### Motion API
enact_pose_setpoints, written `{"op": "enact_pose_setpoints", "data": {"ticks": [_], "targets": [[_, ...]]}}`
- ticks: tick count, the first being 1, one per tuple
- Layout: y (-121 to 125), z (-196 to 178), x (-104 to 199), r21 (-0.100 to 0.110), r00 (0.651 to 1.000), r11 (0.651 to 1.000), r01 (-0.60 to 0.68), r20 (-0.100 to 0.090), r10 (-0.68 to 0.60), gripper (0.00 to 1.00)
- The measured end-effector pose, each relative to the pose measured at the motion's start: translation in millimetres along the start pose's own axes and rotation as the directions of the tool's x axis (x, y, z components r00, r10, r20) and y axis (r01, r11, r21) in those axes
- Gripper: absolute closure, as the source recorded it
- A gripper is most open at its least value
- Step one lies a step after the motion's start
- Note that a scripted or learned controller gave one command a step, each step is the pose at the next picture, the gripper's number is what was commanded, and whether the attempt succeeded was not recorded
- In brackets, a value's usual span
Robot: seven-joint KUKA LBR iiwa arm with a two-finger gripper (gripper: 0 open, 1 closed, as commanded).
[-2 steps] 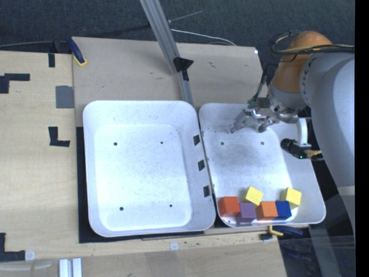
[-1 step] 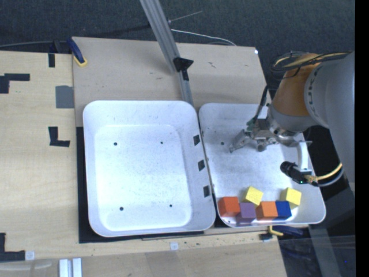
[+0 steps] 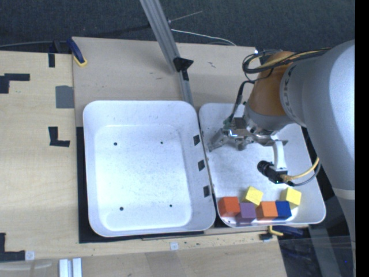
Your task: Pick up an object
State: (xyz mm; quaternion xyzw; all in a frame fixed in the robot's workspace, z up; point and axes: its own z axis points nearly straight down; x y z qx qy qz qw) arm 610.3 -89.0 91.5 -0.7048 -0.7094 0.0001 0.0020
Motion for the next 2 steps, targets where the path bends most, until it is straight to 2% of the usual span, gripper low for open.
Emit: {"op": "enact_pose_setpoints", "data": {"ticks": [1, 2], "targets": [[-0.6, -9.8, -3.8, 0.000, 1.000, 1.000, -0.005, 0.002, 0.005, 1.00], [38.8, -102.8, -61.0, -0.012, 1.000, 1.000, -0.007, 0.008, 0.007, 1.00]]}}
